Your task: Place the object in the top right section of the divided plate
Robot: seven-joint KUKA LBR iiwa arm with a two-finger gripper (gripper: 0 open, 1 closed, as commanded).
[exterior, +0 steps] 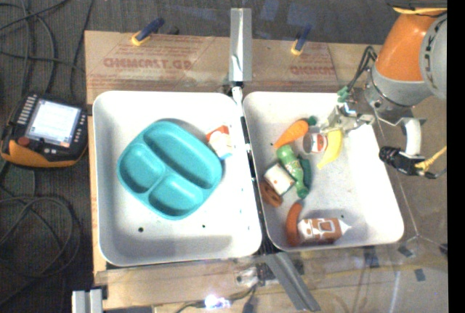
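Toy food is sitting piled in the right bin (378, 181): carrot (292, 132), banana (332, 147), small can (314, 142). I'm seeing the gripper (347, 115) hanging over the banana's upper end, can't tell how it's set. Teal divided plate (171, 168) is lying in the left bin (116, 232), one small toy (220, 141) touching its upper right edge.

Teal divided plate (171, 168) in the left bin (109, 232) — toy foods, banana (333, 147) among them, fill the right bin (378, 217).

Two bins side by side
The divided plate (171, 168) is set in the left bin (109, 232); toy foods are piled in the right bin (378, 195).
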